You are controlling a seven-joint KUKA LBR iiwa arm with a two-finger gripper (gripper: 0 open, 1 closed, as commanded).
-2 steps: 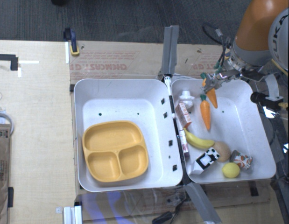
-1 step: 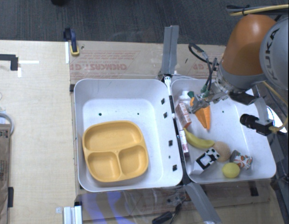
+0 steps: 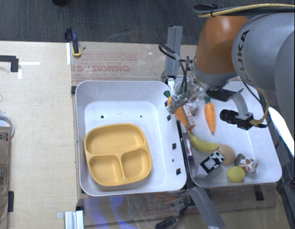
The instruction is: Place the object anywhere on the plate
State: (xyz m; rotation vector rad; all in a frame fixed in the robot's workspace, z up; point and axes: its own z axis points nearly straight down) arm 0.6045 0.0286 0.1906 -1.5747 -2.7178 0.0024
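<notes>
Where fingers (image 3: 181,100) meet, perhaps a carton (image 3: 188,117).

Robotics lab — bench (image 3: 37,142), bins (image 3: 83,128), KUKA arm (image 3: 261,42)

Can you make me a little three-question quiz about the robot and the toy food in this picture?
1. True or false: the yellow plate lies in the left bin.
2. Which lies nearest the banana? A) the lemon B) the black and white cow toy C) the small can
3. Fill in: the end effector hovers by the wall between the two bins, with the ______ vegetable just to its right in the right bin.

Key: 1 true. 2 B. 3 carrot.
</notes>
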